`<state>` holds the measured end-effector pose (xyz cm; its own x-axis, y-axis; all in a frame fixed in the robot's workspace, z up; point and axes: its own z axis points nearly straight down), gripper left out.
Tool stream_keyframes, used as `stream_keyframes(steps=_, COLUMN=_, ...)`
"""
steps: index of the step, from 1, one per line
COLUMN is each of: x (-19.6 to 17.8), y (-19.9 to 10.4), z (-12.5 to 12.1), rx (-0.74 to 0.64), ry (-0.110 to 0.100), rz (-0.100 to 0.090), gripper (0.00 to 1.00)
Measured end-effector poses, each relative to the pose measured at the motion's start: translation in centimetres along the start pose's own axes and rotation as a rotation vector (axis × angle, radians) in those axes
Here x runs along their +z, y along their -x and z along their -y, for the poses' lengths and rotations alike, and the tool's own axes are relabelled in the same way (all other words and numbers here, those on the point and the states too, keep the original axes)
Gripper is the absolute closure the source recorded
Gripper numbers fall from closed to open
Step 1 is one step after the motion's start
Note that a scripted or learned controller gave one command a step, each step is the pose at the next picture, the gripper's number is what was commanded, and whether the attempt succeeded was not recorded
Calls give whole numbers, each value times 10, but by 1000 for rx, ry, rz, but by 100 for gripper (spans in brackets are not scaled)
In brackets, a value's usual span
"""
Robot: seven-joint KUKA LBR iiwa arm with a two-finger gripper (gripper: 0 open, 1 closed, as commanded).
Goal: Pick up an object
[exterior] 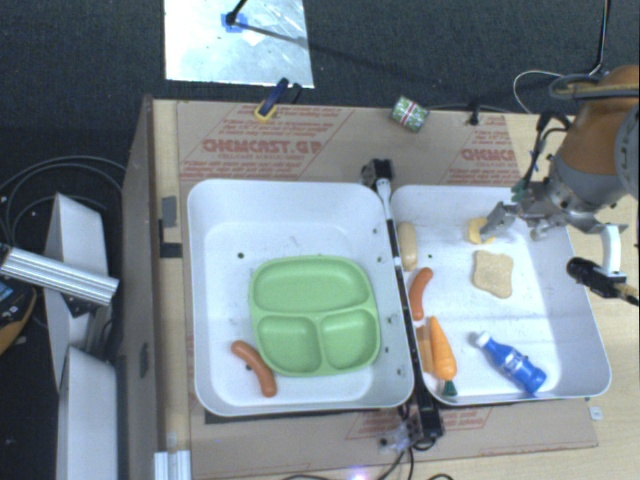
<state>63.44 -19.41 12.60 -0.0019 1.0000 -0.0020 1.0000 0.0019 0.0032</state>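
Observation:
My gripper [520, 224] hangs over the back of the right bin [585, 353], open, with bare bin floor between its fingers. One fingertip [495, 222] is right beside a small yellow piece [477, 232]; I cannot tell if they touch. A tan bread slice [492, 273] lies just in front of the gripper. Further forward lie a blue bottle [511, 362] and an orange carrot [441, 348]. A red sausage [420, 292] and a pale beige roll [407, 245] lie along the bin's left wall.
The left bin [230, 228] holds a green divided plate [315, 313] and another sausage [254, 366] at its front left. A black divider rail [398, 278] runs between the bins. A small green can [409, 113] sits on the cardboard behind them.

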Motion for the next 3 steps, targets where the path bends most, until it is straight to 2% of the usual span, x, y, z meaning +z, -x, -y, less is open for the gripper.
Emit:
stream_keyframes(steps=1, x=39, y=-32, z=19, rx=-2, ry=3, rz=1, gripper=0)
stream_keyframes(steps=2, x=-24, y=-19, z=27, rx=0, ry=1, rz=0, gripper=0)
stream_keyframes(steps=3, x=42, y=-40, z=-21, rx=-1, ry=-2, rz=-3, gripper=0)
